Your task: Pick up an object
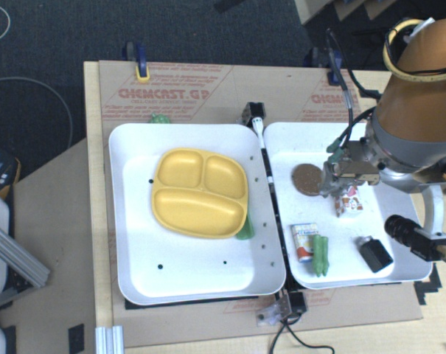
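Gripper (346,186), finger state cannot be told, sits low between flat brown disc (307,179) and small red-white packet (349,203); crowding risks a glancing, failed pick.

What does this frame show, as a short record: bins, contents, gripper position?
left bin: yellow divided plate, green item peeking from under its right edge
right bin: brown disc, small tube, green pod, black block, red-and-white packet
gripper: over the right bin, beside the brown disc, above the packet
grasp: cannot tell
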